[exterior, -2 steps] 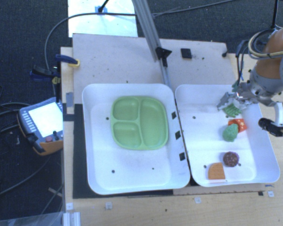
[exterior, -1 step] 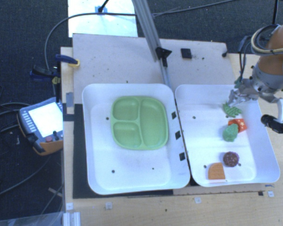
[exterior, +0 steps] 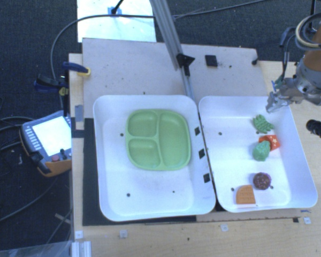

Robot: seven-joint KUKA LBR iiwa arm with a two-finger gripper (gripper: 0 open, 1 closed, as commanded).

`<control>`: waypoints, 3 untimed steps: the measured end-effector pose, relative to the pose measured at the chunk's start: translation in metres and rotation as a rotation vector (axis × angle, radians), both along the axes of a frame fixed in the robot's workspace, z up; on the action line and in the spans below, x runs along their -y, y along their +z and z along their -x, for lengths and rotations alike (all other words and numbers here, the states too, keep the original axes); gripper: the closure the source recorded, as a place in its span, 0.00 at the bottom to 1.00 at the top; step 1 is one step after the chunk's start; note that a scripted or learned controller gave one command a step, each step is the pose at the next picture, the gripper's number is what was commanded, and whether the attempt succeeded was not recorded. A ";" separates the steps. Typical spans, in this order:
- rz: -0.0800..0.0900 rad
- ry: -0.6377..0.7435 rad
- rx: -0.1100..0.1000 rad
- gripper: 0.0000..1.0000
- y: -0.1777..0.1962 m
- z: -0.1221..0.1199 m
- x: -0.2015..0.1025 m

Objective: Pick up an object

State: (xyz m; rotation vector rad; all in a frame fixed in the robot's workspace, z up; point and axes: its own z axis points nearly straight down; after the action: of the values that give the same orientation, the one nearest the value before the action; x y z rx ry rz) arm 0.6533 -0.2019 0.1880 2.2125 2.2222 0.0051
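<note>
- You've got two white bins side by side on the tabletop (exterior: 150,58): the left bin (exterior: 112,197) holds a light green divided plate (exterior: 159,139) with three compartments, lying flat around the middle.
- The right bin (exterior: 299,191) has all the small stuff, strung down its right half: a dark green bumpy piece (exterior: 262,123) at the top, an orange-red block (exterior: 271,142) just below it, a lighter green lump (exterior: 261,151) touching that block on its left, then a dark maroon round thing (exterior: 262,181), and an orange bread-slice-shaped piece (exterior: 245,195) nearest the front edge.
- A slanted grey pole (exterior: 168,28) crosses the back of the tabletop and ends at a black clamp near where the bins meet. A small black square (exterior: 211,61) sits just beside that.
- Off the left side there's a teach pendant (exterior: 47,142) with a lit screen, plus cables on the dark floor, and a blue-and-yellow clamp (exterior: 75,68) at the tabletop's left edge.
- No readable writing or labels anywhere; the pendant screen is too washed out.
- The jaws (exterior: 275,101) sit over the right bin's back right corner, just up and to the right of the dark green bumpy piece, apart from it. I can't tell how far open they are, and nothing shows between them.
</note>
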 end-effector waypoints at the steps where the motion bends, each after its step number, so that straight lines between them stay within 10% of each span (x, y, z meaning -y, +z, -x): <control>1: 0.000 0.000 -0.001 1.00 0.020 -0.001 0.000; 3: -0.004 0.006 -0.004 1.00 0.016 0.003 -0.112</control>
State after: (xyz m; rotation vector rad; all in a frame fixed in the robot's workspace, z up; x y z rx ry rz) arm 0.6500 -0.0895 0.2038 2.2098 2.2329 0.0042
